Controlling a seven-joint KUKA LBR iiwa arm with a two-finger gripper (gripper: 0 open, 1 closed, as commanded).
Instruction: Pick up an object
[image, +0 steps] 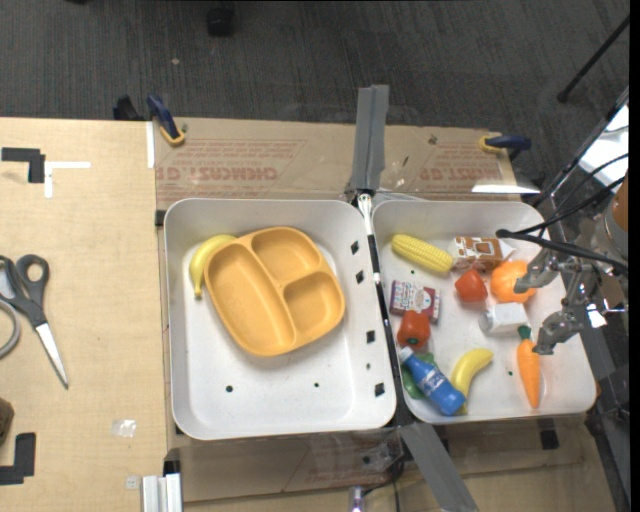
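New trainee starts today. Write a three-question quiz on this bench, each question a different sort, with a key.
1. True or false: the yellow divided plate sits in the left bin.
2. Which lies nearest the gripper? A corn cob B carrot C blue bottle
3. Fill in: beside the plate, at its left edge, lies a ____.

Key: 1 true; 2 B; 3 banana.
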